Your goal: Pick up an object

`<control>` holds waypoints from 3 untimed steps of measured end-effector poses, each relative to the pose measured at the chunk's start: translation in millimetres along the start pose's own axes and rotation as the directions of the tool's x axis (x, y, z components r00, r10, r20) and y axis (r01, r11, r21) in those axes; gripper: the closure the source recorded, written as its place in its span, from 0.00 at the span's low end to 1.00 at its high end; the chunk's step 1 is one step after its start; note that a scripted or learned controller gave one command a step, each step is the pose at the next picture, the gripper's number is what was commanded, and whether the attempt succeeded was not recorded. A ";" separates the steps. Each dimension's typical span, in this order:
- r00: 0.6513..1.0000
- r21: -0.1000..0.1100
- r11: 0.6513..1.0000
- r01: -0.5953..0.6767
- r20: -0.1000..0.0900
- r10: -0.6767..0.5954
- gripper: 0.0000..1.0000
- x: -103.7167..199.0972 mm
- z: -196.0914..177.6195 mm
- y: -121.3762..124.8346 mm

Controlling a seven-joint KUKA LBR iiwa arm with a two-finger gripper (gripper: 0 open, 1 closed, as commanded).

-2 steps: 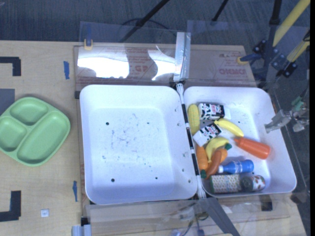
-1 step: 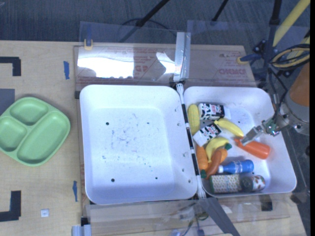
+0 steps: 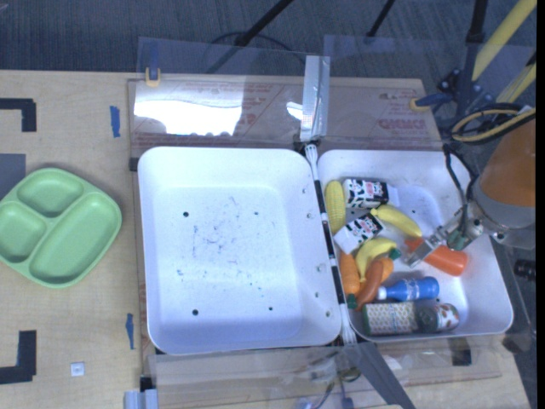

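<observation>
Reaching in from the right, the arm lowers its gripper into the right bin, near that bin's right edge. Whether anything sits between its fingers cannot be told. An orange carrot lies touching or just under the gripper tip, its long axis running toward the bin's right edge. Bananas, a blue bottle and cartons crowd the bin's left side. The left bin sits beside it.
</observation>
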State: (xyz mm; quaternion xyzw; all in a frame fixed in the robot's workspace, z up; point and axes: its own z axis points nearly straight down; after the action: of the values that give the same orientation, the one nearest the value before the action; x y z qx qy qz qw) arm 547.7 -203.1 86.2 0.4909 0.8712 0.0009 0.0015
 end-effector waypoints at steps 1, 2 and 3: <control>0.999 0.002 0.999 0.038 -0.003 -0.038 0.00 27.3 -15.4 -1.5; 0.999 -0.001 0.999 0.034 0.000 -0.034 1.00 26.0 -25.5 -1.5; 1.000 -0.005 1.000 0.031 0.003 -0.031 1.00 24.9 -35.7 -1.0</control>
State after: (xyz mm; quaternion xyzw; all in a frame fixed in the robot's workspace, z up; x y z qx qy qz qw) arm 533.8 -182.3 121.9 0.4773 0.8787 0.0023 0.0038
